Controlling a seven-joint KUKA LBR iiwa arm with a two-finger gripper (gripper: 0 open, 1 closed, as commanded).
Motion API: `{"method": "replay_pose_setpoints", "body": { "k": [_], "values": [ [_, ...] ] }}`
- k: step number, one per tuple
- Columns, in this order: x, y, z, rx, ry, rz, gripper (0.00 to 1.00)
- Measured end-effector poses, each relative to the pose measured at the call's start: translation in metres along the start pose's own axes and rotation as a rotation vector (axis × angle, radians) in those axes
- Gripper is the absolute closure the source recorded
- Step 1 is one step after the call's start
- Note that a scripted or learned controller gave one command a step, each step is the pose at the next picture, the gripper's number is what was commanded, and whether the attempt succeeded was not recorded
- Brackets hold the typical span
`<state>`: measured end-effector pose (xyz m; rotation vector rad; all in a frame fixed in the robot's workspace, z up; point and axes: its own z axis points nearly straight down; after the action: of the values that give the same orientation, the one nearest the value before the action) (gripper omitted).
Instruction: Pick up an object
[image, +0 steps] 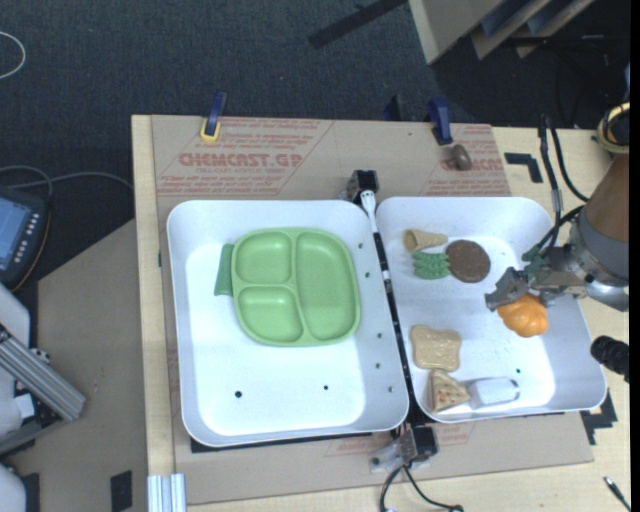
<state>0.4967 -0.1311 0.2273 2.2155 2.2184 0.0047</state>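
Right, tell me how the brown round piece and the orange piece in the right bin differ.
The brown disc is flat and dark; the orange piece is bright and rounded. The brown disc lies apart from the gripper, touching the green item; the orange piece sits right beside the gripper. Both lie in the right bin.

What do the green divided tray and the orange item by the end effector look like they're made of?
The green divided tray looks like moulded plastic: one even pale green colour, matte, with rounded compartment walls. The orange item by the end effector appears to be a smooth toy fruit, probably plastic or rubber; its uniform colour and soft sheen suggest that, though it is too small to be sure.
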Motion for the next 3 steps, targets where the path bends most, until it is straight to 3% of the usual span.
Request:
{"method": "replay_pose_setpoints", "body": {
  "k": [1,2,3],
  "values": [
    [0.051,-0.001,0.011,0.010,0.005,-0.002,1.00],
    [0.109,-0.010,-0.004,0.008,0.005,-0.005,1.00],
    [0.120,-0.008,-0.007,0.006,0.003,0.000,1.00]
  ]
}}
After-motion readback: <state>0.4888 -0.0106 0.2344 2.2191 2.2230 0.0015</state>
